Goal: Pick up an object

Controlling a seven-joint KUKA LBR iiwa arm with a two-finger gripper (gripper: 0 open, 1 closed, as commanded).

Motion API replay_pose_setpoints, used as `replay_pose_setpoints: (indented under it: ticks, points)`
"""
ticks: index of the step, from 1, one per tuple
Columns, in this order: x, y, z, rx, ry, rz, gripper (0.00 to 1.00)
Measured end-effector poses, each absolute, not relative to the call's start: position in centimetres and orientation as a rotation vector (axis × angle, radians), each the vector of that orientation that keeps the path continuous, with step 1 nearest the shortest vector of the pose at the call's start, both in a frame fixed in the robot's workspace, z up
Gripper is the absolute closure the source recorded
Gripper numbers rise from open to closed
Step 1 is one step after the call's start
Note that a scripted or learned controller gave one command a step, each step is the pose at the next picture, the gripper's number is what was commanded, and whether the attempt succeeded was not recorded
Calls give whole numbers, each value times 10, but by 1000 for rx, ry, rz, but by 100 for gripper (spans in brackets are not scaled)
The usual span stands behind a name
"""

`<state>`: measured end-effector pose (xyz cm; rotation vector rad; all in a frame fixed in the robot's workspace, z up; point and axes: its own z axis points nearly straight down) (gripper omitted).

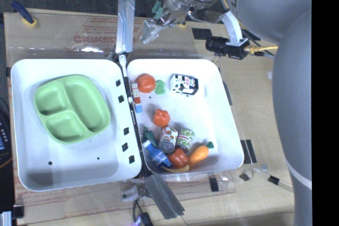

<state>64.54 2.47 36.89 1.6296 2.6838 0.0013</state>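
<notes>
My gripper (152, 29) hangs high above the bench, just behind the back rim of the right bin (225, 114), near the divider between the two bins. Its fingers look open, with nothing between them. Below it in the right bin lie an orange-red ball (146, 83), a black-and-white patterned box (184, 84) and a red tomato-like toy (161, 117). At the front of that bin, two small cans (168, 138), a carrot (199, 154), a red toy (179, 157) and a blue bottle (155, 153) are piled together.
The left bin (21, 129) holds a green divided plate (71, 108). A silver taped strip (125, 24) runs back from the divider. A black fitting with a yellow lead (228, 47) sits behind the right bin. The grey arm covers the upper right.
</notes>
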Motion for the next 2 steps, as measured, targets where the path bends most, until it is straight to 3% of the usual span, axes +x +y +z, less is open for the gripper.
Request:
replay_pose_setpoints:
  ticks: [1, 2]
  points:
    - [645, 25, 368, 1629, 2686, 0, 0]
    - [656, 49, 230, 1420, 2808, -4, 0]
